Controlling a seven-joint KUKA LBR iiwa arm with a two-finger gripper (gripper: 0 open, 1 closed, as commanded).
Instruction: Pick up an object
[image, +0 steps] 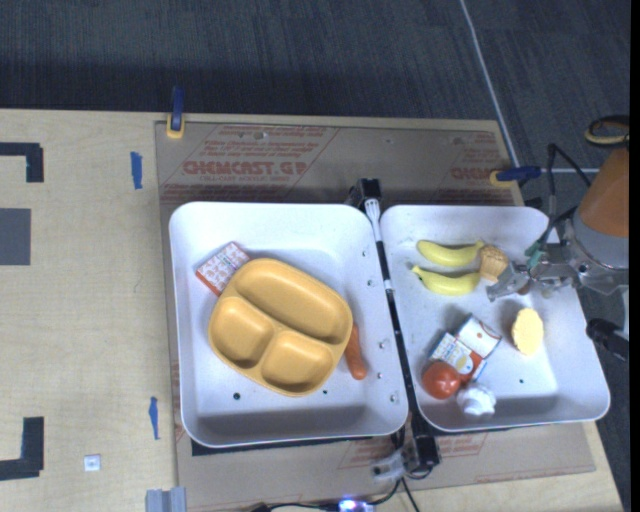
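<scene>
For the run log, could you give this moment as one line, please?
gripper: open, right bin, beside bananas | holding: nothing

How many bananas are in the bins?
2. Both lie in the right bin, near its far edge. One banana is farther back, and the other banana sits just in front of it. More could be hidden under the yellow tray.

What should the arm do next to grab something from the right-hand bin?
Probably lower the pincer a little toward the tan lump by the bananas. Its tips hang right beside that lump, with nothing visibly between them; the lemon and tomato lie farther off.
</scene>
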